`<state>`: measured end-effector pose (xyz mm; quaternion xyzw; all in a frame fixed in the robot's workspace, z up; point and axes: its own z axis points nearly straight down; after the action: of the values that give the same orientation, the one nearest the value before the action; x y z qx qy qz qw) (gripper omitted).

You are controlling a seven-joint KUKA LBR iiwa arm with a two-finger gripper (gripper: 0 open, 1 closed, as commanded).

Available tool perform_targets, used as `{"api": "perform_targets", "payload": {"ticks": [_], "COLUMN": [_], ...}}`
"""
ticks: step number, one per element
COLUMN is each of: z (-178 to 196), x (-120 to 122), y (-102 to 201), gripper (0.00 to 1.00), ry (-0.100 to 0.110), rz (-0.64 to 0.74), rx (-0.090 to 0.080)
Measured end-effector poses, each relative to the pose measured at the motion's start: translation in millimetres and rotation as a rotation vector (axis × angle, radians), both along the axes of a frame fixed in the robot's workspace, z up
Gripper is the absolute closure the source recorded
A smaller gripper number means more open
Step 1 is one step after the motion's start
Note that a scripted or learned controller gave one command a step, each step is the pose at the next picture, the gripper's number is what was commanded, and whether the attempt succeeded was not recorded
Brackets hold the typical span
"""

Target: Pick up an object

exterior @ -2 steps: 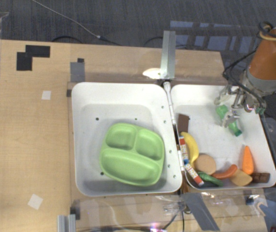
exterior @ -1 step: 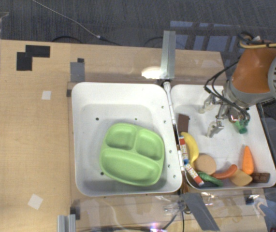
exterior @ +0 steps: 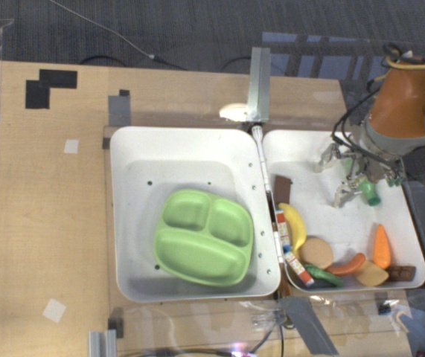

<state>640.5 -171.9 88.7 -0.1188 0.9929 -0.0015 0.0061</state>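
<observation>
A grey KUKA arm [exterior: 413,106] with an orange band is reaching in over the wooden worktop [exterior: 56,222], where two shallow white bins are sitting side by side: the left bin [exterior: 134,162] is carrying a green divided plate [exterior: 205,236], and the right bin [exterior: 301,151] is holding a heap of toy food along its near edge. The gripper [exterior: 350,175] is hanging over the right bin's far half with its jaws spread and holding nothing, so the pick appears not yet made; closing and lifting look to be still ahead. A small green object [exterior: 371,193], seemingly the nearest candidate, is lying just beside the fingertips, its long axis apparently running from upper left to lower right. A banana [exterior: 295,225] is lying lengthwise beside the divider.
</observation>
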Motion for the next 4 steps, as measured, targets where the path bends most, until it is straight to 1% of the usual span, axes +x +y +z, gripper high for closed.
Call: {"api": "perform_targets", "payload": {"ticks": [1, 2, 3, 4], "z": [10.2, 0.8, 0.1, 5.0], "x": [-14.6, 20.5, 1.3, 16.3], "y": [-33.9, -8.7, -33.8, 1.9], "gripper": [0.00, 0.00, 0.00, 0.00], "ry": [0.001, -0.002, 0.002, -0.001], "rz": [0.194, 0.246, 0.373, 0.683], "rx": [-0.003, -0.002, -0.004, -0.008]}}
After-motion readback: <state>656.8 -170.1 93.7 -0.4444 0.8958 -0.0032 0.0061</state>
